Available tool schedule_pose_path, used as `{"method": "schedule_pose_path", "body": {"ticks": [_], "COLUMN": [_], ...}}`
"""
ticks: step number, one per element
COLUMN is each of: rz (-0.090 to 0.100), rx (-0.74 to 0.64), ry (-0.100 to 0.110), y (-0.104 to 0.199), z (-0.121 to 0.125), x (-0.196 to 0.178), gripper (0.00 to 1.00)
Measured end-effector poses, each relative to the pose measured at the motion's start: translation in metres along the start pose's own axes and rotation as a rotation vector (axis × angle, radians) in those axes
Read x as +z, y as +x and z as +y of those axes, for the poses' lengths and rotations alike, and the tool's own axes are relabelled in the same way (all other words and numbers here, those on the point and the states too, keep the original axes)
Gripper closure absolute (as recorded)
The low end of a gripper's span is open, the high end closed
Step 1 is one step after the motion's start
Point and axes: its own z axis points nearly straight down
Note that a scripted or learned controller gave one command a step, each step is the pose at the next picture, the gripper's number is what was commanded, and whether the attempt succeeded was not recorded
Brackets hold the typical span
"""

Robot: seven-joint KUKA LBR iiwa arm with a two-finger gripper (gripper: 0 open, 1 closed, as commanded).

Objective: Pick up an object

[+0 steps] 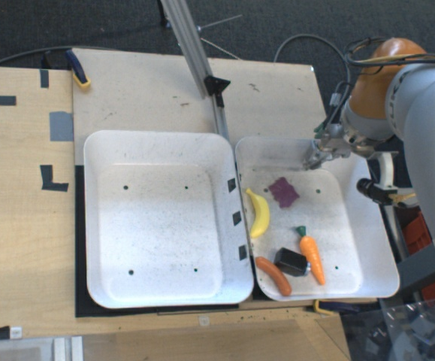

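Fingers (312,162) low at right bin's (367,277) far rim

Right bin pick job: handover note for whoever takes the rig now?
Gripper: low over the far edge of the right bin, nothing seen between its fingers.
Right bin holds: banana, purple piece, carrot, black block, and a sausage-like orange-red piece at the near left corner.
Left bin: no objects seen.
Done: no pick yet.
Left: descend on one object, likely the purple piece as nearest, grasp and lift.
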Motion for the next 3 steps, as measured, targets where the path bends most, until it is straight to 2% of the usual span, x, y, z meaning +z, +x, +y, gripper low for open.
{"method": "schedule_pose_path", "body": {"ticks": [1,3], "rz": [0.001,0.001], "rx": [0.003,0.003], "ry": [0.011,0.011], "y": [0.01,0.02], "z": [-0.003,0.0], "x": [-0.055,-0.157], "gripper": [1.0,1.0]}}
